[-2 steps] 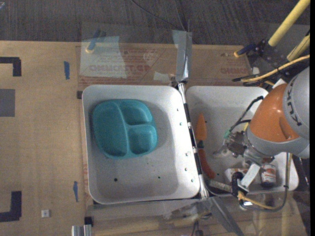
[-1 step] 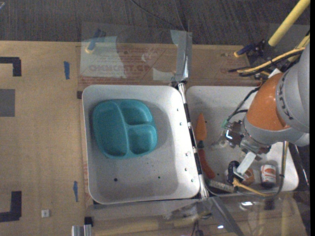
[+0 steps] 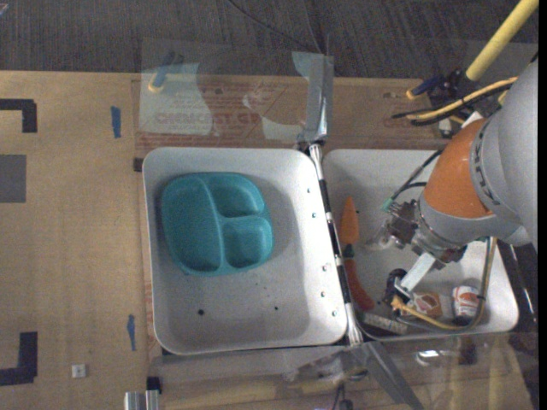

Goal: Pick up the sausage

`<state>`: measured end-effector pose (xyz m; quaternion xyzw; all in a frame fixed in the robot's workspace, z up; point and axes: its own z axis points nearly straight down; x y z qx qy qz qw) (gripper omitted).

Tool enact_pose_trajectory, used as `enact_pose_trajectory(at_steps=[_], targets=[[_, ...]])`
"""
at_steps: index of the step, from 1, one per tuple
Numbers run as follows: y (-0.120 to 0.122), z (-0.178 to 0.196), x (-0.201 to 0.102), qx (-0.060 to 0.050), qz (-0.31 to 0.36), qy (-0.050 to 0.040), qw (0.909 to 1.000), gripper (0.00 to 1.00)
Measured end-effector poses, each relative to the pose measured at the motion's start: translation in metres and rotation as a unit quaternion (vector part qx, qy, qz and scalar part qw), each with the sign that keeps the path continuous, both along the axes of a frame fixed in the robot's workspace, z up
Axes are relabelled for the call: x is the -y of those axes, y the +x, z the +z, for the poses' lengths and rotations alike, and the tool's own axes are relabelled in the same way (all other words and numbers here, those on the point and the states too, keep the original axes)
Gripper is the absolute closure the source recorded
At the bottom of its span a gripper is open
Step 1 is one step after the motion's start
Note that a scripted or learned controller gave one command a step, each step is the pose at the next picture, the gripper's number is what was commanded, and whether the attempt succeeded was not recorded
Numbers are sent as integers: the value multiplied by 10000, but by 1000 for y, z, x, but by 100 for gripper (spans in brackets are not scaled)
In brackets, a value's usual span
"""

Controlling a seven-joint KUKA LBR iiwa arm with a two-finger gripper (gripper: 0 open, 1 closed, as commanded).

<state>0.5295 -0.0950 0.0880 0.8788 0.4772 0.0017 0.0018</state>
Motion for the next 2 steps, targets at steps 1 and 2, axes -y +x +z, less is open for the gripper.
enact_pose_trajectory(at_steps=[1, 2], targets=[[66, 0, 4, 5, 141, -2, 9999, 0], [106, -1, 2, -6, -39, -1, 10000, 0]])
